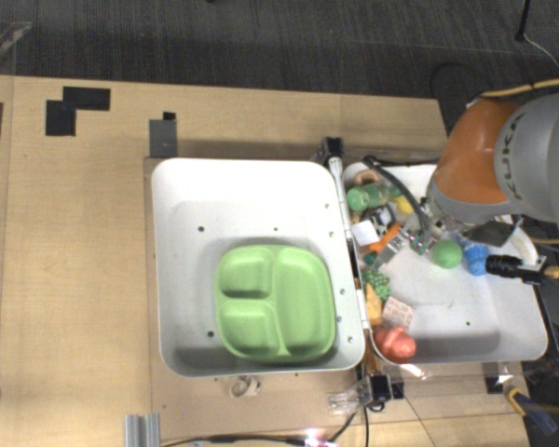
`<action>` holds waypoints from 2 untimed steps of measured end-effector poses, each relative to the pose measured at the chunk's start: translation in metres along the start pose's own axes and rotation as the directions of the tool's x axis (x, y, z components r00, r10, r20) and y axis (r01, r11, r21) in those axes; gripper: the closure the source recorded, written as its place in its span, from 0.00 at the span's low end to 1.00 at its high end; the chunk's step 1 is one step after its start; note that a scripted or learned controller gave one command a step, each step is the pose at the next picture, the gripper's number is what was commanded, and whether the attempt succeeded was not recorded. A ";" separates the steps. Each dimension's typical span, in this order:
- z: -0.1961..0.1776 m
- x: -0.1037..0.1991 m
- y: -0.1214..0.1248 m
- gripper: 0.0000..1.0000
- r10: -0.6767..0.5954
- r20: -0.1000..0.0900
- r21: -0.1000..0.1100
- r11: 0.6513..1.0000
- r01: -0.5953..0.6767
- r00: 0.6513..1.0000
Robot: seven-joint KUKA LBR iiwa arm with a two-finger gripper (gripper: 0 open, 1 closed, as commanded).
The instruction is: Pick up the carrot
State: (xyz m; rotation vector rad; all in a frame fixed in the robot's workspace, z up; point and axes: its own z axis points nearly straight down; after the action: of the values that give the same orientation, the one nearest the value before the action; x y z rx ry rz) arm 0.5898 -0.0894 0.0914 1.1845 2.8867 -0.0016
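The carrot point(384, 242) is a small orange piece lying against the left wall of the right bin point(466, 329), among other toy foods. The grey arm with its orange band reaches in from the right over the bin's far half. Its gripper point(412, 237) hangs low just to the right of the carrot, at or near its right end. Cables and the wrist body hide part of the gripper's tip. I see nothing lifted off the bin floor.
The left bin point(182, 203) holds a green divided plate point(275, 298). In the right bin lie a green ball point(445, 254), a blue piece point(475, 260), a green item point(361, 198), a speckled packet point(397, 312) and a red fruit point(396, 345).
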 end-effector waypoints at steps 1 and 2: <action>0.003 -0.006 0.003 0.00 0.280 -0.013 0.007 0.960 -0.280 0.960; -0.100 0.027 -0.011 0.00 0.241 -0.008 -0.002 0.970 -0.241 0.970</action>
State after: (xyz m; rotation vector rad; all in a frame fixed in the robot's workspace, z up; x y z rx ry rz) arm 0.5613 -0.0772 0.1905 1.5293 2.7262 0.0114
